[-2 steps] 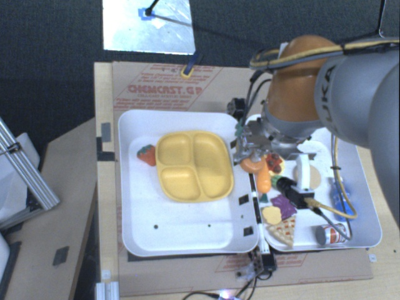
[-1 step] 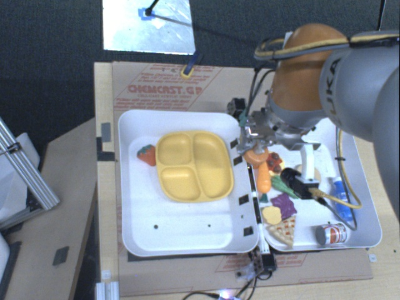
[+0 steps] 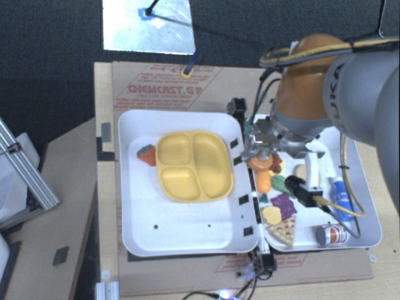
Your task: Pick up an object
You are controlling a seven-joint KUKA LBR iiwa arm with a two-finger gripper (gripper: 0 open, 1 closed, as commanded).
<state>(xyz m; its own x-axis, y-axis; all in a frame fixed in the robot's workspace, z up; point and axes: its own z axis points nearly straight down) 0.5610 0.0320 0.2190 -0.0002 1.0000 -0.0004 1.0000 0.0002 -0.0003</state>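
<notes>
Where pincer (image 3: pixel 262 154) hovers, orange toy (image 3: pixel 259 164) beneath.

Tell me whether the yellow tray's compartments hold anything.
Empty: all three compartments of the tray show bare yellow plastic.

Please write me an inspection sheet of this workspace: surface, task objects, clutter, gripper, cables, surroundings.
Surface: two white bins, left bin and right bin, on a cardboard sheet.
Job's things: toy pile in right bin, including pizza slice, purple piece, small can.
Clutter: yellow divided plate and strawberry toy in left bin.
Gripper: gripper low over the toys at the right bin's left edge; finger state hidden.
Cables: yellow cable along the arm.
Surroundings: shiny square plate on dark floor.
</notes>
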